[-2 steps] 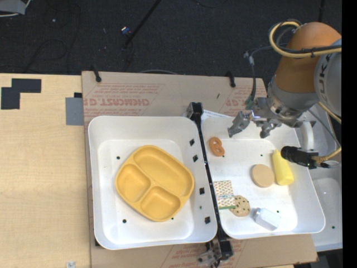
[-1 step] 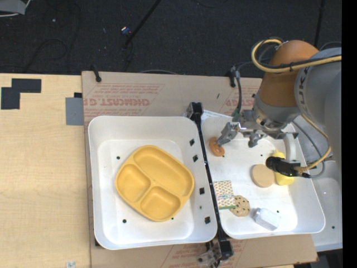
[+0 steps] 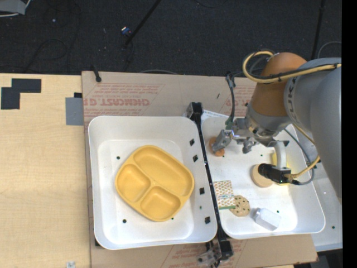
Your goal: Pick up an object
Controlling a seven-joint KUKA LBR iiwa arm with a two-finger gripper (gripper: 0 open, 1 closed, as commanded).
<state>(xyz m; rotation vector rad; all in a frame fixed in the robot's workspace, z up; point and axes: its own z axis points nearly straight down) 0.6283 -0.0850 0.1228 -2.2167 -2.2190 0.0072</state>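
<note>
My gripper (image 3: 230, 138) hangs low over the upper left part of the right bin (image 3: 312, 216), under the grey arm with its orange band (image 3: 276, 88). A small orange-brown object (image 3: 217, 144) lies right at the gripper's left tip, close to the divider between the bins; whether they touch is unclear. Further down in the same bin lie a tan round disc (image 3: 260, 176), a chocolate-chip cookie (image 3: 241, 205), a patterned card (image 3: 223, 190) and a small white-grey block (image 3: 266, 218).
The left bin (image 3: 106, 133) holds a yellow divided plate (image 3: 154, 182). A black divider rail (image 3: 203, 166) runs between the bins. Cables and a black fitting (image 3: 274, 172) from the arm hang over the right bin's middle.
</note>
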